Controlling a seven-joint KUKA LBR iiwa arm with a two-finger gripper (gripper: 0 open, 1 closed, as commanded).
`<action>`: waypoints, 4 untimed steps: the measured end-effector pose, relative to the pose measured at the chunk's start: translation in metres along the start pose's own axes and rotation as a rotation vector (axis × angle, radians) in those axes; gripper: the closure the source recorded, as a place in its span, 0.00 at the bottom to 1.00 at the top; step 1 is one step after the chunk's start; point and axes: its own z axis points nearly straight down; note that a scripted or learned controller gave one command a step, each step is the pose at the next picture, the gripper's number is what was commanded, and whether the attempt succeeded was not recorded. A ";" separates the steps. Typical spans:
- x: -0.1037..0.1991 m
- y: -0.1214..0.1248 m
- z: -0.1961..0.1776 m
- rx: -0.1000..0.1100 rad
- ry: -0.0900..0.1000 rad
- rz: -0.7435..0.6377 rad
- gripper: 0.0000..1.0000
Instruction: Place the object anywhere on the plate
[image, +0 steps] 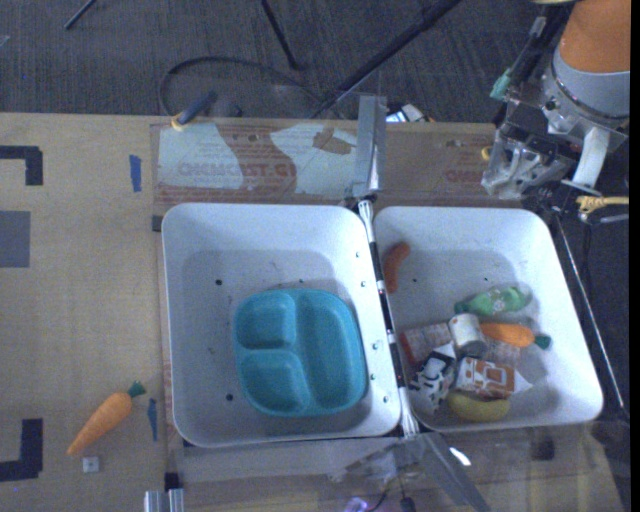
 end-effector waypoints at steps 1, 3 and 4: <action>0.048 -0.055 0.108 0.002 0.001 0.346 1.00; 0.127 -0.208 0.162 0.002 0.000 0.058 1.00; 0.181 -0.224 0.164 -0.003 0.001 -0.013 1.00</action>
